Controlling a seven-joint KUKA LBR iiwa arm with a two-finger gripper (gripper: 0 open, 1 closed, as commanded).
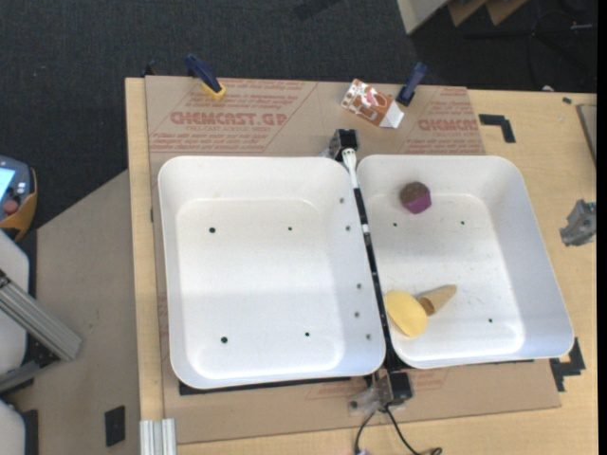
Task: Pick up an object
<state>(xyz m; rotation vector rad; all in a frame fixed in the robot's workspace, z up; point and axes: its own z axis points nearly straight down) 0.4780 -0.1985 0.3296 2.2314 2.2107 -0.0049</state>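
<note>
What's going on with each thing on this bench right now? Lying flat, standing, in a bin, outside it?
Purple object: resting in the right bin, near its far side.
Yellow ice-cream cone toy: lying on its side in the right bin, by the left wall.
Small packet: lying on the cardboard, outside both bins.

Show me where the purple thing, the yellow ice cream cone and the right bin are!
purple thing point(415, 197): camera view, its top.
yellow ice cream cone point(409, 312): camera view, the scoop.
right bin point(531, 245): camera view, right wall.
</note>
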